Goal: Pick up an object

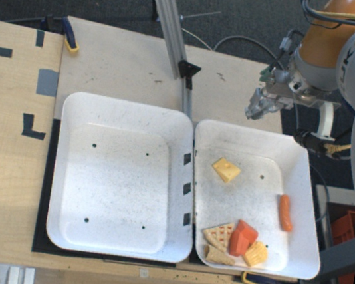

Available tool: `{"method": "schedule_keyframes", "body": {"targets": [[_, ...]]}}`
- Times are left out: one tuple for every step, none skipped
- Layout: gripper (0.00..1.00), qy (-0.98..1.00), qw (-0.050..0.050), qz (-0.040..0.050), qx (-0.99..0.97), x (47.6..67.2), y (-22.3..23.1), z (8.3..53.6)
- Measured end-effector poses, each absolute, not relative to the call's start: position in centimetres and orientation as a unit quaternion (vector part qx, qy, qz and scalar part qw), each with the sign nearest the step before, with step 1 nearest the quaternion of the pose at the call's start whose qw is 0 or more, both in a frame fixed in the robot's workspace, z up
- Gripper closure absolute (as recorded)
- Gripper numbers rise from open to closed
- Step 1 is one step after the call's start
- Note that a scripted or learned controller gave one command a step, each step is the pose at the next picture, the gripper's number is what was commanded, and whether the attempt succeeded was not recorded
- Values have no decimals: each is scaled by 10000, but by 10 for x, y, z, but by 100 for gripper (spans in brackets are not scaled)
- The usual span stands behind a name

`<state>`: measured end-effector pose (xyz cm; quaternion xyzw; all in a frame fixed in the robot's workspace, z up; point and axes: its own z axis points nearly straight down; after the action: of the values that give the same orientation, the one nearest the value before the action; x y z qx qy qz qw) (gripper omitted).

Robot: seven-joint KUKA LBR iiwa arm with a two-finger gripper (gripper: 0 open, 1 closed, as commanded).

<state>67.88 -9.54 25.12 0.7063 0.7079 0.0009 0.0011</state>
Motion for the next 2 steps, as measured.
{"method": "schedule_keyframes", "body": {"targets": [[100,7087,-13,-10,7055,651,-45,237],[100,7092,-14,-3,7050,618,4,243]]}}
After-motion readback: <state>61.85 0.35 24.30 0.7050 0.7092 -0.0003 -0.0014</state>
